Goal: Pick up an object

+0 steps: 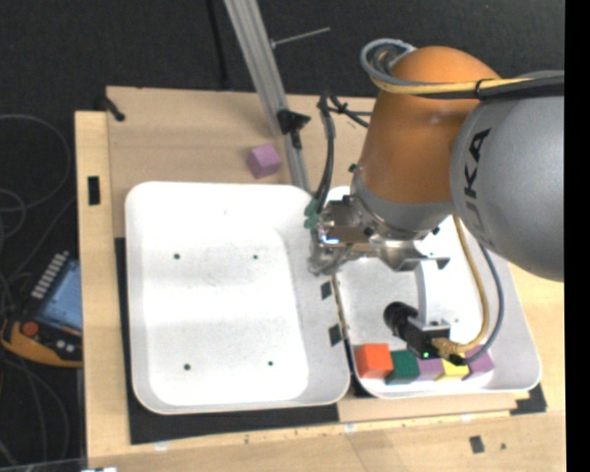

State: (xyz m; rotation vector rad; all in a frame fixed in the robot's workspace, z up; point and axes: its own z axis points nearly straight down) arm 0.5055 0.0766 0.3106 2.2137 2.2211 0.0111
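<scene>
In rt bin (516,350), block row (404,366) L-to-R

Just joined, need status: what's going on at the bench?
The arm hangs over the right bin. An orange block, a green block and a yellow block sit at that bin's near edge. A purple block lies on the bench beyond the left bin. Whether anything is grasped can't be told.
</scene>
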